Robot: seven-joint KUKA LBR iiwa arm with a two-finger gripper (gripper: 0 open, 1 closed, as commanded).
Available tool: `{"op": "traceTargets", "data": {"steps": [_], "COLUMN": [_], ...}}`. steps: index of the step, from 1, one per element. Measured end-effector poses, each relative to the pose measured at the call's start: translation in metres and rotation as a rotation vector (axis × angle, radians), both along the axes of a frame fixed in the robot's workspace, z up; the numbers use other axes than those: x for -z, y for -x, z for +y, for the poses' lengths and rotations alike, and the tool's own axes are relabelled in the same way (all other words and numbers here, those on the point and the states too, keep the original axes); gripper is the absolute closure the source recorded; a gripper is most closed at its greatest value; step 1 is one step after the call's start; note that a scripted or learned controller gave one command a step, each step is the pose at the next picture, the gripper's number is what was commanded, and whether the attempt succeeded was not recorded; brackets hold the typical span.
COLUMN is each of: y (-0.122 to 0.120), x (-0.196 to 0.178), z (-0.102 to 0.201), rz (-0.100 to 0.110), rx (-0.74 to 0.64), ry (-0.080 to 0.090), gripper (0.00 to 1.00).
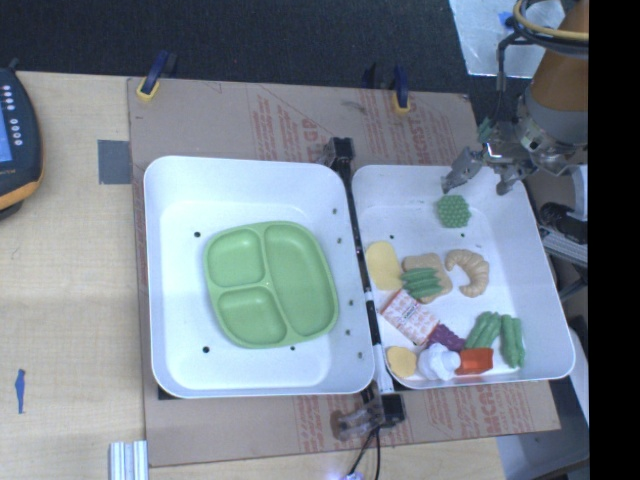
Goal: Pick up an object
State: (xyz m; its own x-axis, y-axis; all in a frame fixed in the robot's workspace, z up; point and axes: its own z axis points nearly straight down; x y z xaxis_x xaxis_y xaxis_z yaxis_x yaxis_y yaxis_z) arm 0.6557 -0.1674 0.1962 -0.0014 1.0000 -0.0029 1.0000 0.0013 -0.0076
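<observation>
Claw (482, 174) spread apart, gripping nothing, hanging over right bin's (395, 190) far edge. Nearest: carrot (476, 361), beans (500, 336); then croissant (469, 270); farthest, broccoli (453, 210), just beneath claw, lying apart from the clutter, likely target.

Grey KUKA arm with an orange band (558, 36) above the wrist, reaching in from the right edge, two-finger metal gripper (485, 177) pointed down, fingers spread apart with nothing between them

Green divided plate (270, 284) in left bin (170, 183); blue clamps (401, 90) on board edge; pendant (17, 138) far left.
</observation>
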Motion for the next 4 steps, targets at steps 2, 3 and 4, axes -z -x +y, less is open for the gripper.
{"op": "traceTargets", "data": {"steps": [2, 3, 4], "y": [-0.001, 0.013, 0.01], "x": [0.018, 0.011, 0.078], "z": [-0.044, -0.035, -0.044], "rz": [-0.008, -0.002, 0.003], "rx": [-0.002, 0.0, -0.003], "ry": [-0.001, -0.003, -0.003], "gripper": [0.0, 0.0, 0.0]}}
